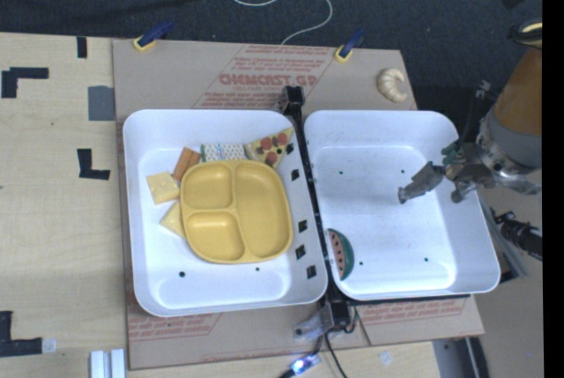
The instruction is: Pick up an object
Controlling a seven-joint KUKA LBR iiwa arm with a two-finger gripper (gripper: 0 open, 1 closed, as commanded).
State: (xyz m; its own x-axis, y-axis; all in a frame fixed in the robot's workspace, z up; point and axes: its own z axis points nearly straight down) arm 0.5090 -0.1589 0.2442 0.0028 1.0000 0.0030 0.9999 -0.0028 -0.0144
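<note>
My gripper [434,188] hangs over the right side of the right bin [388,138], open, with nothing between its fingers. One finger [414,188] points left toward the bin's middle. A watermelon slice [340,251] lies at the right bin's lower left edge, well left of and below the gripper. In the left bin [150,279] a yellow divided plate [236,211] covers the middle. Around its upper left lie a pale cracker [162,188], a brown cracker [185,163], a patterned piece [222,152] and a pizza slice [271,145].
A beige croissant-shaped toy [394,84] rests on the cardboard behind the right bin. Two clamps [154,34] [350,42] hold the cardboard's far edge, and a white cable [282,2] loops behind. The divider [304,191] between the bins carries black fittings.
</note>
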